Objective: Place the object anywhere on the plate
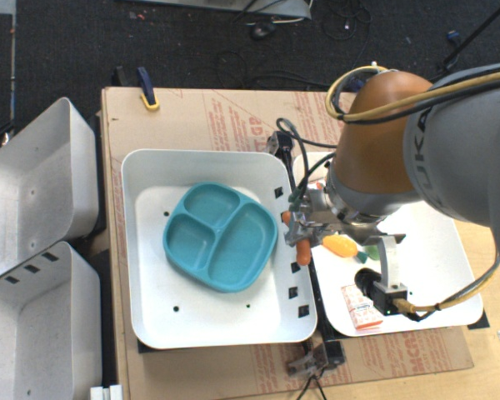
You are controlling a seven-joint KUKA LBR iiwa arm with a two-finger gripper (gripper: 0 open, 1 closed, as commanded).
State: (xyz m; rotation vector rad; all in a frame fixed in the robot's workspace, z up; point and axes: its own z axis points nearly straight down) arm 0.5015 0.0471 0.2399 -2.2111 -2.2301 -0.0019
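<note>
- Plate [220, 237] lies in left bin [150, 307], approx. centre.
- Right bin [450, 248] at 3 o'clock of the plate.
- Packet [360, 305] in right bin, at its 7 o'clock corner.

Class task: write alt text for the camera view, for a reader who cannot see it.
A grey and orange robot arm hangs over the right bin, above a small orange object and a red-and-white packet. A teal divided plate lies in the left bin.

Site: robotics lab | showing: KUKA arm [450, 148] working over bench [208, 115] w/ white bins [142, 223] | cables [258, 57] trailing on dark floor [58, 32]
</note>
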